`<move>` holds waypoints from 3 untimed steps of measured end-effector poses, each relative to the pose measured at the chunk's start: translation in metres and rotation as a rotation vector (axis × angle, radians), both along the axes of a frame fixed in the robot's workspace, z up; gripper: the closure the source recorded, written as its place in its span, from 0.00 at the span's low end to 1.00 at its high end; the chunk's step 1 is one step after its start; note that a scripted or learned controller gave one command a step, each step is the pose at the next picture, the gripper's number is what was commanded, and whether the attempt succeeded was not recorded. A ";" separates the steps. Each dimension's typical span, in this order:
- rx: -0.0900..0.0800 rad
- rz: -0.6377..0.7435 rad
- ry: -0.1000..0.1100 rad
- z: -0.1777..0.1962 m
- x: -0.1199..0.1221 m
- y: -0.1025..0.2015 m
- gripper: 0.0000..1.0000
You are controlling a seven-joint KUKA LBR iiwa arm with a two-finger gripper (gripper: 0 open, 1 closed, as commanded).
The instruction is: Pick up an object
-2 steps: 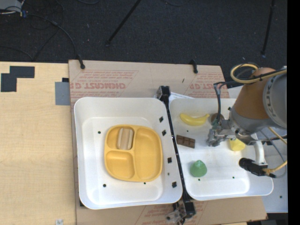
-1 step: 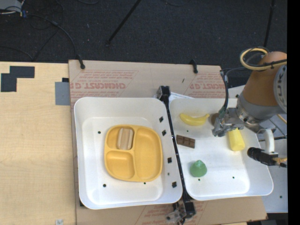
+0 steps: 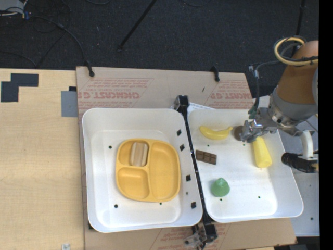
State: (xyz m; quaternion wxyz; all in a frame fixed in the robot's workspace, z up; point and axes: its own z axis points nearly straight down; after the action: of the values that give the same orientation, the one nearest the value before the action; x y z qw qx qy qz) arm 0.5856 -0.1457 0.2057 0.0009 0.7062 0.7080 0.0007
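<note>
The right bin (image 3: 283,204) holds a yellow banana (image 3: 214,133) at its back, a brown chocolate bar (image 3: 205,157), a green rounded piece (image 3: 220,187) and a yellow cylinder (image 3: 261,152). My gripper (image 3: 248,133) hangs low over the back of this bin, between the banana's right tip and the cylinder's upper end, close to both. Nothing shows as held in it. The grey wrist and orange band rise behind it at the right.
In the left bin (image 3: 99,202) lies a yellow divided plate (image 3: 151,189) with a tan slice (image 3: 138,153) in its upper-left compartment. A black divider (image 3: 190,160) runs between the bins. Cardboard lies under both bins.
</note>
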 end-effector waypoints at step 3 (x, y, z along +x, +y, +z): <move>0.002 0.001 0.007 0.013 -0.010 0.096 1.00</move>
State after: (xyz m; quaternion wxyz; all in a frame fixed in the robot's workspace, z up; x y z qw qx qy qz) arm 0.5755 -0.0500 0.2184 -0.0025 0.7057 0.7085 -0.0012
